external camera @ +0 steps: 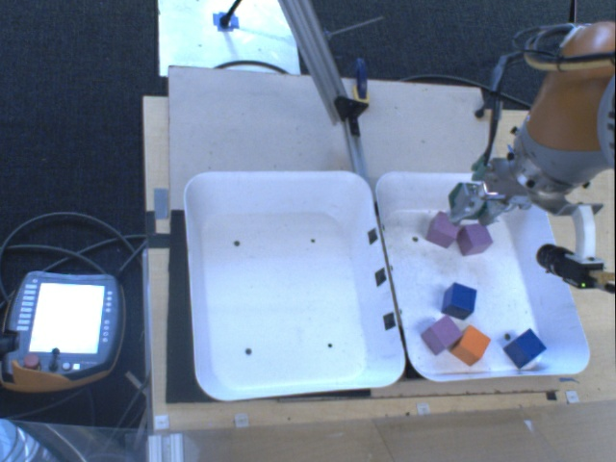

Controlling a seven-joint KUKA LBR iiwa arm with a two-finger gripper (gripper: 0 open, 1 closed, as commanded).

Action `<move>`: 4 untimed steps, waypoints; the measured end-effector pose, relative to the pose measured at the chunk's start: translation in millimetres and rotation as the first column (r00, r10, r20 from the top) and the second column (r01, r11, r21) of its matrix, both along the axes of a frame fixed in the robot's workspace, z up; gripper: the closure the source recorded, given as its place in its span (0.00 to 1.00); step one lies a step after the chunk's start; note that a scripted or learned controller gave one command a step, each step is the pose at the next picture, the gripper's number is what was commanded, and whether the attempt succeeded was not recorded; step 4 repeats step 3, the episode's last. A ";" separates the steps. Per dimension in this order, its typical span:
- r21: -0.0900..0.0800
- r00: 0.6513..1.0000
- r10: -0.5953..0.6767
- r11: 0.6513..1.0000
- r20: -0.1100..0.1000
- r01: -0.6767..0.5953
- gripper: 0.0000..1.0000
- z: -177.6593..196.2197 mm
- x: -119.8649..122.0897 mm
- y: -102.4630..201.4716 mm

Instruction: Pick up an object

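Purple cubes [442,229] and [474,240] sit touching at the far end of the right bin [553,287], and from the overhead camera I see my gripper [469,203] hanging just above and between them. I cannot tell how its jaws stand; nothing is visibly held.

I saw bright, even overhead light, a cool bluish cast across both white bins [289,186], glare on the pale panel [192,12] at upper left, soft short shadows beside the cubes, mild softness throughout, dark carpet underexposed at the edges.
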State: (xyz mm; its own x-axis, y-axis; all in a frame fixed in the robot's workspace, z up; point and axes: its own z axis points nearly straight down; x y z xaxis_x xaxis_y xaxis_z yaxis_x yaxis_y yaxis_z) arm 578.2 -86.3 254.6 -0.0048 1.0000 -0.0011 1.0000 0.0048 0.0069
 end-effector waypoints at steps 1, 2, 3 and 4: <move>0.002 1.000 0.005 1.000 -0.005 -0.005 1.00 -10.4 21.8 42.1; 0.002 1.000 0.006 1.000 -0.003 -0.006 1.00 -19.8 44.9 88.6; 0.003 1.000 0.007 1.000 -0.004 -0.007 1.00 -25.2 58.7 151.0; 0.003 1.000 0.007 1.000 -0.004 -0.007 1.00 -25.2 58.7 151.0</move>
